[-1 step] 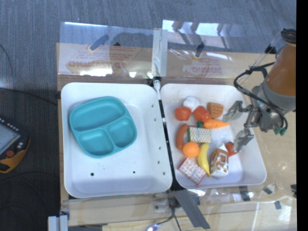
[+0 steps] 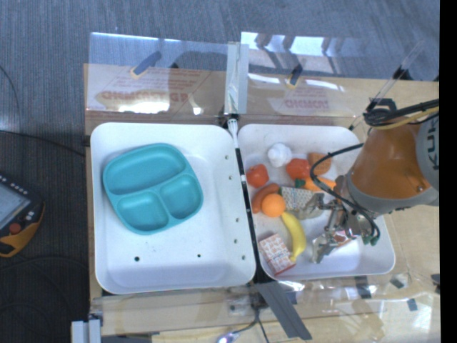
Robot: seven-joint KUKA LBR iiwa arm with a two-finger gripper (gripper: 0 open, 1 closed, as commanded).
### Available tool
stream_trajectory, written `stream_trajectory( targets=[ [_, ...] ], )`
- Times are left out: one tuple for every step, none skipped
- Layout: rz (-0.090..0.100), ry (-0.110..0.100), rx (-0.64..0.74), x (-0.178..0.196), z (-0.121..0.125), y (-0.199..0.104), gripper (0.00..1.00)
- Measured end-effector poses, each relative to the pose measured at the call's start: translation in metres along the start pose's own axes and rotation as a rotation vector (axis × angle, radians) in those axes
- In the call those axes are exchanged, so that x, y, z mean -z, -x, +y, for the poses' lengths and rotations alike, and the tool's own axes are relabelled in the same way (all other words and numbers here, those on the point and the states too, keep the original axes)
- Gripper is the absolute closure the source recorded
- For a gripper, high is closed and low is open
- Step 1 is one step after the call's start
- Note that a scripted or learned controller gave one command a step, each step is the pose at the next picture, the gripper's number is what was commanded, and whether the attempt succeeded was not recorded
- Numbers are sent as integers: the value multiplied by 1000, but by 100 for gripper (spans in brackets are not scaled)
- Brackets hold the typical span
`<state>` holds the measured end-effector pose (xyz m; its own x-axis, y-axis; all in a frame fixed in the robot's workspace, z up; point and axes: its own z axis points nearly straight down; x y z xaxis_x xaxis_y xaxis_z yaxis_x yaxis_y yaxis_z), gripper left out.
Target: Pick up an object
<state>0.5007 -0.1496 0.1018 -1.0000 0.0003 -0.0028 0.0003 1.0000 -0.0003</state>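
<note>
Approach step: the gripper (image 2: 325, 245) hangs low in the right bin (image 2: 371, 266), just right of the banana (image 2: 293, 234); its grasp state cannot be told. Next, a closing onto the fruit.

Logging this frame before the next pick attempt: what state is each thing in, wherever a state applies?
Teal three-compartment plastic tray: lying flat in the left white bin, nothing in its compartments.
Yellow toy banana: lying in the right white bin, not gripped.
Orange ball-shaped fruit: resting against the banana's upper end.
White round ball: loose near the bin's far wall.
Hand: low in the right bin; grip unclear.
</note>
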Motion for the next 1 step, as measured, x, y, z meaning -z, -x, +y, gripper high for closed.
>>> stream_trajectory(
  targets=[
    [-14, -3, 13, -11, 48, 62, 0]
  ],
)
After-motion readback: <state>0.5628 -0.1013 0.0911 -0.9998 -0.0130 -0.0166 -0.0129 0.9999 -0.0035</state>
